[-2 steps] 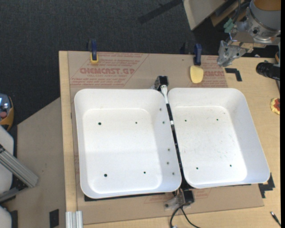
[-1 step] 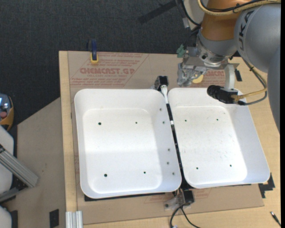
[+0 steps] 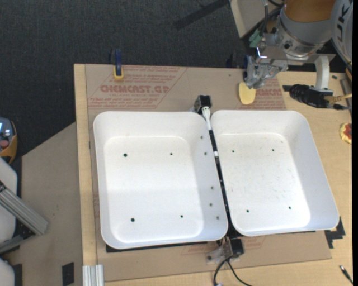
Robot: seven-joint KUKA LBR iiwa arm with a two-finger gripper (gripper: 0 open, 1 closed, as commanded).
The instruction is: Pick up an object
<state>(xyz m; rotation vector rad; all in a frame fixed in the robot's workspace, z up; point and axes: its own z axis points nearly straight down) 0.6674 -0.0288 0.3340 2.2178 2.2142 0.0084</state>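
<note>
I am watching the gripper (image 3: 253,82) hanging at about one o'clock in the view, past the far rim of the right bin (image 3: 315,146) and over the brown board (image 3: 84,111) that is carrying both bins. The grey arm with its orange band (image 3: 306,10) is reaching in from the two o'clock corner. A small pale yellow piece (image 3: 246,94) is showing right at the gripper's lower tip, touching it as I am seeing it, at the gripper's seven o'clock side; it is lying against the board's red lettering, just beyond the right bin's far left corner. I cannot tell whether the gripper is apart, together, or clamped on that piece, and I cannot tell whether the piece is lifted or resting on the board. The left bin (image 3: 98,167) is sitting at nine o'clock from the right one, the two touching along a dark strip (image 3: 216,163) running between them. A black clip (image 3: 202,103) is gripping the far end of that seam at twelve o'clock, and another clip (image 3: 232,246) is sitting at the near end at six o'clock. A blue and yellow clamp (image 3: 117,63) is standing on the board's far edge at eleven o'clock. A black fitting (image 3: 306,94) is lying on the board at two o'clock, well right of the yellow piece.
</note>
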